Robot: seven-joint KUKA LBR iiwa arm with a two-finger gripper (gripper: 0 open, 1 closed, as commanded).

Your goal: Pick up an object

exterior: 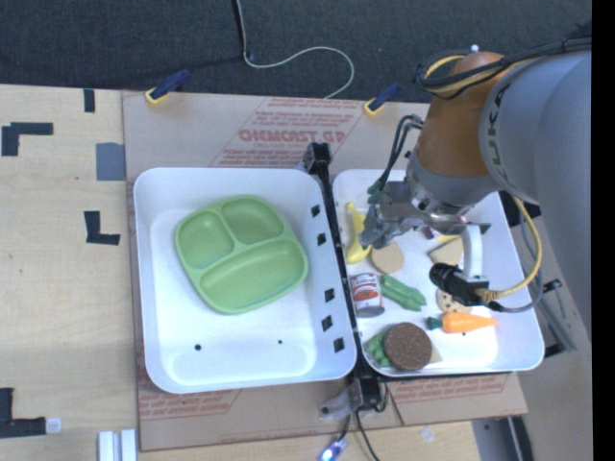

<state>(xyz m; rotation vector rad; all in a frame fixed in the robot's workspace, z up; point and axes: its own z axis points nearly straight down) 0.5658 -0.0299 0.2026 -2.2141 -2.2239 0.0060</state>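
Observation:
My gripper (382, 230) hangs low over the upper left part of the right bin (509, 353). It is just above a yellow banana-like toy (356, 238) and a tan round disc (388, 258). Further down lie a small red and white can (366, 293), a green pickle-shaped toy (404, 292), a brown round patty (408, 346) on a green leaf, and an orange carrot (465, 324). I see nothing lifted off the bin floor.
The left bin (163, 353) bears a green divided plate (241, 253). A black divider (332, 248) runs between the bins. The arm's grey and orange body (480, 133) covers the right bin's upper right part.

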